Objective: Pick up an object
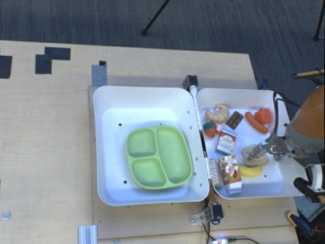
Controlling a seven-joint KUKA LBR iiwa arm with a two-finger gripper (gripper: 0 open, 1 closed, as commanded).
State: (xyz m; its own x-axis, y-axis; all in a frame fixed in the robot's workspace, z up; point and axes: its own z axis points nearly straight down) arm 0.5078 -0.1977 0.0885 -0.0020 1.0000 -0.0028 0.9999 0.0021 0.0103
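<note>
From the overhead camera I count two white bins side by side on the bench. The left bin carries one green plate with three compartments, lying flat near the bin's middle.

The right bin holds the loose objects, and I make out about nine. At the far side: one tan croissant, one dark brown block, and one red-orange sausage shape next to an orange piece. Against the left wall sits one small red and green item. In the middle is one small blue and white carton. Nearer, one larger orange and white carton lies beside a narrow strip along the left wall. One yellow banana lies at the near right, touching one beige lump just above it.

The arm reaches in from the right, with the tool low over the beige lump. The picture is soft there, so I cannot tell how far the tool is spread or whether it has hold of anything.
</note>
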